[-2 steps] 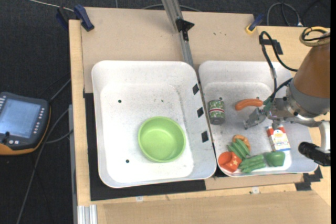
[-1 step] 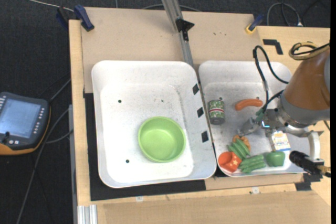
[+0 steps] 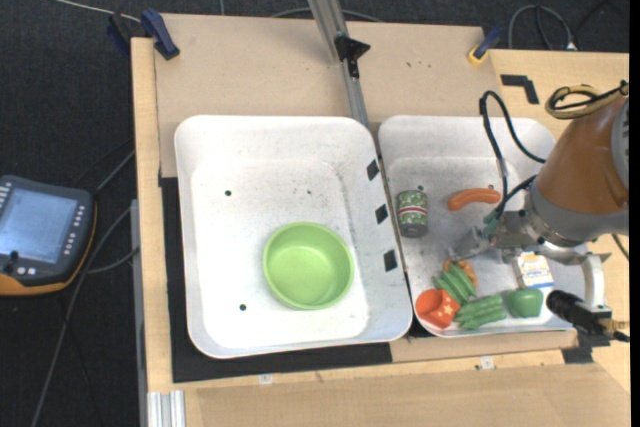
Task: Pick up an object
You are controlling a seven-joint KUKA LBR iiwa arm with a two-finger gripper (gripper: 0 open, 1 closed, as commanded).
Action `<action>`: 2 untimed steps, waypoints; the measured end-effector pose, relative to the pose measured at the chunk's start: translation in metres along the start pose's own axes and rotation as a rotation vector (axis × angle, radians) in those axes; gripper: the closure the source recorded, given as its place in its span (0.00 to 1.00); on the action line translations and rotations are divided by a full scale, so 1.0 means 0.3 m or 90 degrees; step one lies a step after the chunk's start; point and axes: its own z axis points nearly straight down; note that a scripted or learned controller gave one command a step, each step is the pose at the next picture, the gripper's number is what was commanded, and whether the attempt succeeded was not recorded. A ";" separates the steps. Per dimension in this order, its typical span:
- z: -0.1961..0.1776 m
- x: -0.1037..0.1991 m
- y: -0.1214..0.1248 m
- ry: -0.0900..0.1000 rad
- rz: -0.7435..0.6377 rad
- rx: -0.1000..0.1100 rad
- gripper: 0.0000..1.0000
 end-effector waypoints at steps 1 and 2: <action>-0.038 0.001 0.002 0.000 0.000 -0.002 1.00; -0.246 -0.004 0.000 -0.001 0.000 -0.003 1.00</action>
